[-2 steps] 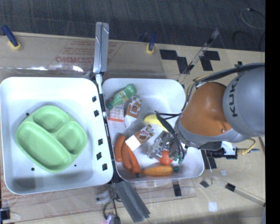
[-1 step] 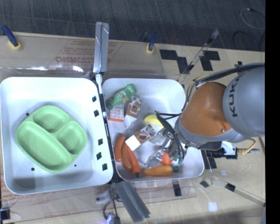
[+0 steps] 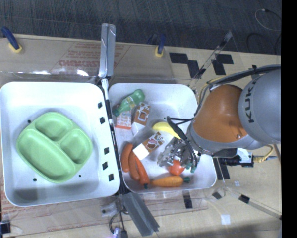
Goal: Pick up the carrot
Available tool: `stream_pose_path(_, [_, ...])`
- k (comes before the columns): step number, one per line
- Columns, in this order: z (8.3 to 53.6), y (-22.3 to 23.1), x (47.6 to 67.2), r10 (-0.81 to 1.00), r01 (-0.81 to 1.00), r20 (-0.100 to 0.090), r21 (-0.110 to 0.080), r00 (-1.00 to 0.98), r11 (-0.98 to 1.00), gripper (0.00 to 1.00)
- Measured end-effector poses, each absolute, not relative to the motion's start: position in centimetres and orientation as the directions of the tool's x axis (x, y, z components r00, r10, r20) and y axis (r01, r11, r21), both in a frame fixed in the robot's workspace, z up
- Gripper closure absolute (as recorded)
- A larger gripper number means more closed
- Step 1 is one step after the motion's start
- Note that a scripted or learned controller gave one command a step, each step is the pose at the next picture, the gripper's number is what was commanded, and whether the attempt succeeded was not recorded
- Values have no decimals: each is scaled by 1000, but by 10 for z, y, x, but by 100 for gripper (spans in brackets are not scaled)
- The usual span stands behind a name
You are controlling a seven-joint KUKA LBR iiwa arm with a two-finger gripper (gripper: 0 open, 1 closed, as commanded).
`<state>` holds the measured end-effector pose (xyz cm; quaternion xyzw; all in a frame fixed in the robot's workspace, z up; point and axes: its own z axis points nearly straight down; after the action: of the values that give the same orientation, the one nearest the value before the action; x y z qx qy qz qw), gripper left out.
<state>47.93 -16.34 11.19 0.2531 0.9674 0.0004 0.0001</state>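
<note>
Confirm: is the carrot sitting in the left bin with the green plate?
No, the carrot lies in the right bin, below the gripper.

The arm (image 3: 260, 103) enters from the right side of the camera view, its grey upper link uppermost and the orange band (image 3: 220, 115) directly below it toward the wrist. The wrist is angled downward and to the left, lowering the claw (image 3: 177, 155) close to the near right corner of the right-hand bin. The claw's metal finger assembly points down and left.
</note>
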Motion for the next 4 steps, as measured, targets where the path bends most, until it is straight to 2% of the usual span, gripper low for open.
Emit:
stream_pose_path(1, [112, -163, 479, 489, 489, 0, 1, -872, 872, 0])
stream_pose_path(2, [103, -175, 483, -42, -42, -24, -13, -999, 999, 0])
stream_pose_path(3, [97, -197, 489, -268, -268, -19, -7, -963, 963, 0])
stream_pose_path(4, [98, -200, 493, -582, -582, -26, -10, -813, 813, 0])
